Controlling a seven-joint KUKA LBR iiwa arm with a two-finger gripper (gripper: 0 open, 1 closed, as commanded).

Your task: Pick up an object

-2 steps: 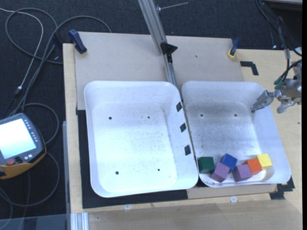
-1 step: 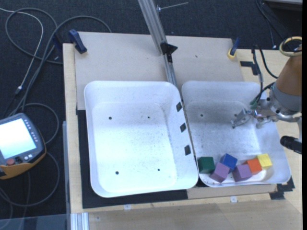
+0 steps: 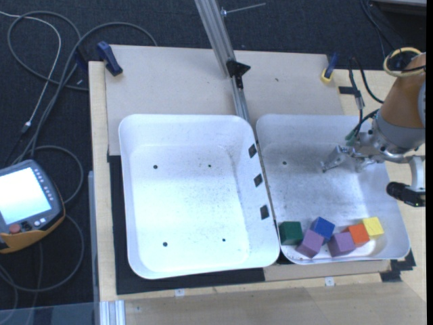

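Leftmost on the surface (image 3: 169, 87) sits the left bin (image 3: 135, 141), nothing in it to grab. Right bin (image 3: 298, 137) holds every candidate, all bunched along its 6 o'clock rim: green cube (image 3: 291, 232), purple cube (image 3: 312, 242), blue cube (image 3: 323, 227), second purple cube (image 3: 342, 243), orange cube (image 3: 358, 233), yellow cube (image 3: 373, 226), in that order.

Gripper (image 3: 336, 160) hangs over the upper middle of the right bin, arm (image 3: 404, 107) reaching from 3 o'clock. Jaws look spread and hold nothing; bare bin floor under them.

Key relation: cluster lies at roughly 6 o'clock from the jaws, well apart. Blue cube is the closest. Cubes have no long axis, so approach angle matters less than spacing.

Obstacles, as a judgement: the cubes are packed touching or near-touching, and the bin rim is just behind them, so finger clearance is tight. Green cube at the 9 o'clock end has free floor on one side and looks like the easiest pick.
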